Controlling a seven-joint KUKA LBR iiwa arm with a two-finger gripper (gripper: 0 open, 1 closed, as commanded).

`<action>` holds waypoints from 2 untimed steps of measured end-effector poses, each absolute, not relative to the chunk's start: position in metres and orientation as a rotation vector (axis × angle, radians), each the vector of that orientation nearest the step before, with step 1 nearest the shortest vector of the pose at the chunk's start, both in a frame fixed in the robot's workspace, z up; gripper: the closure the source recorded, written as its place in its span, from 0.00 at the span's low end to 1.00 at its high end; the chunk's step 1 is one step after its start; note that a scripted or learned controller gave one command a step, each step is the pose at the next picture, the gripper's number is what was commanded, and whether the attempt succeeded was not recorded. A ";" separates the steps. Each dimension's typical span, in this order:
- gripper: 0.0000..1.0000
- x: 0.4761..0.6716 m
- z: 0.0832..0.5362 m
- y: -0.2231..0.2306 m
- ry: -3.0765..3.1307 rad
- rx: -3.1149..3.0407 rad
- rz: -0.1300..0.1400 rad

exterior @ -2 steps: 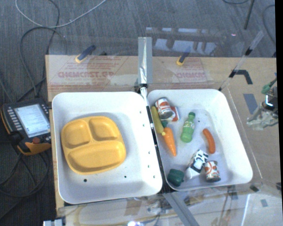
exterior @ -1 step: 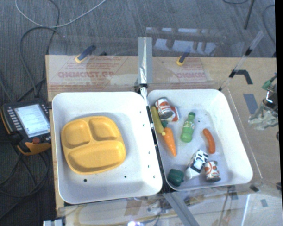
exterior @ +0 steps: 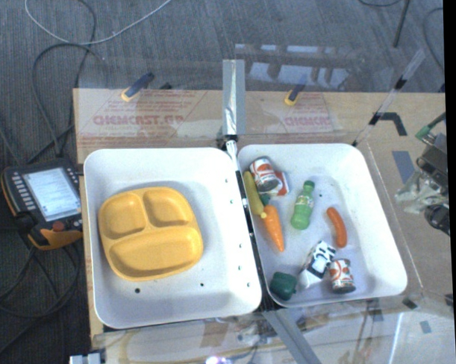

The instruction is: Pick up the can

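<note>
Gripper (exterior: 431, 191) stands at the right edge of the camera view, outside the right bin (exterior: 378, 209) and level with its middle. Its parts are cut off and cluttered there, so I cannot tell whether it is spread or pressed together, and nothing is seen held in it.

2 can-like items lie in the right bin. The upper can (exterior: 267, 176), red and white, lies on its side in the far left corner, close to the divider between the 2 bins, its long axis running roughly towards the near right. The lower can (exterior: 340, 275), smaller with a red label, sits at the near right, touching a black-and-white carton (exterior: 317, 261).

Judgement: both targets lie to the view's left of the gripper. The lower can is the nearer of the 2; the upper can calls for a reach across the bin, over the green bottle (exterior: 303, 205) and orange sausage (exterior: 336, 226).
</note>
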State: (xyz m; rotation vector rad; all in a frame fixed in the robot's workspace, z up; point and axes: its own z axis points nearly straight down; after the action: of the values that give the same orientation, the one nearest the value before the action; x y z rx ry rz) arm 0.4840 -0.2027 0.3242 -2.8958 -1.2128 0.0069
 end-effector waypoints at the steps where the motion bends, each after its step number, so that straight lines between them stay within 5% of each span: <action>1: 1.00 0.483 0.289 -0.219 -1.192 -2.906 0.009; 2: 1.00 0.484 0.337 -0.219 -1.186 -2.909 0.006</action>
State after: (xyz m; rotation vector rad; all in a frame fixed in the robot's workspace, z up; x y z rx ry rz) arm 0.4839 -0.2188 0.3371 -2.9090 -1.1858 0.0065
